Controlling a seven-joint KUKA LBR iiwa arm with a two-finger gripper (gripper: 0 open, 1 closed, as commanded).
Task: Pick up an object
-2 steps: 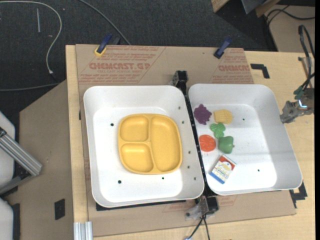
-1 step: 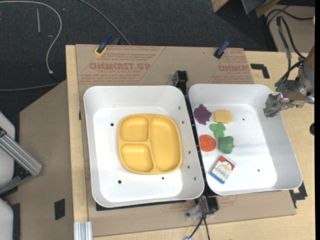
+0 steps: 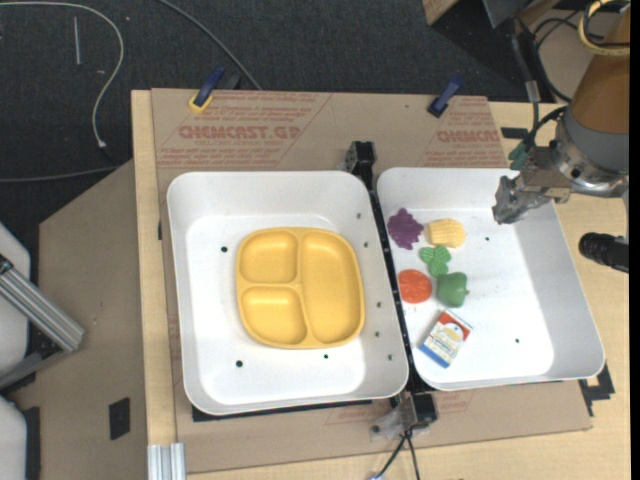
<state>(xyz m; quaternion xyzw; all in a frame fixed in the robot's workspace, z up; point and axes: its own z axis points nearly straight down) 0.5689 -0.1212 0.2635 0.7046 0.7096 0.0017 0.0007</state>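
From where I stood, the left bin (image 3: 190, 298) carried a yellow divided plate (image 3: 300, 288) lying flat near its middle, three compartments facing up, nothing in them. The cardboard sheet (image 3: 150, 218) under both bins had red lettering along its far edge that read roughly "CHEMCAST GP", repeated behind the right bin, partly cut off by two blue clips.

The right bin (image 3: 560, 318) held all the small toys, bunched along its left side. Nearest the far-left corner lay a purple grape cluster (image 3: 405, 227), and just beside it a yellow corn piece (image 3: 446, 233). Below those sat a small green piece (image 3: 435, 259), a red tomato-like round (image 3: 415, 287) and a green pepper (image 3: 453, 288), close together, possibly touching. Toward the near edge lay a small printed box (image 3: 445, 339), tilted, white with blue and red; its writing was too small to read.

The gripper (image 3: 508, 208) hung over the far part of the right bin, to the right of the corn and apart from every toy. Whether it was open or closed I could not tell; nothing was held.

The toys looked like light, stiff, smooth plastic, likely to slip or roll if pinched off-centre. I judged the corn the easiest pick: nearest the gripper, with room on its right side, best taken across its narrow width. The box, light with flat sides, seemed a fair second choice.
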